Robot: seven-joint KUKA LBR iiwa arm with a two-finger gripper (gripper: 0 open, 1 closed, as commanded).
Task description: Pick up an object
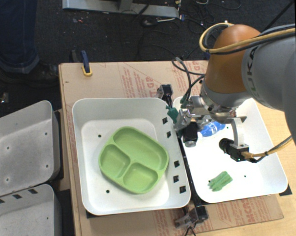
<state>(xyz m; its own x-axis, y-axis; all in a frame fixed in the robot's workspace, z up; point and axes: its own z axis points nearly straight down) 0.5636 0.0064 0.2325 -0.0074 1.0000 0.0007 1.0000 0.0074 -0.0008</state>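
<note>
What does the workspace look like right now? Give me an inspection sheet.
Surface: bench bears left bin and right bin, side by side.
Job's things: green divided plate in the left bin; small green object and blue object in the right bin.
Clutter: nothing seen.
Gripper: gripper low over the right bin, at the blue object.
Cables: yellow cable loops over the wrist; black cables on the floor.
Surroundings: clamp on the bench's far edge; grey trays at left.
</note>
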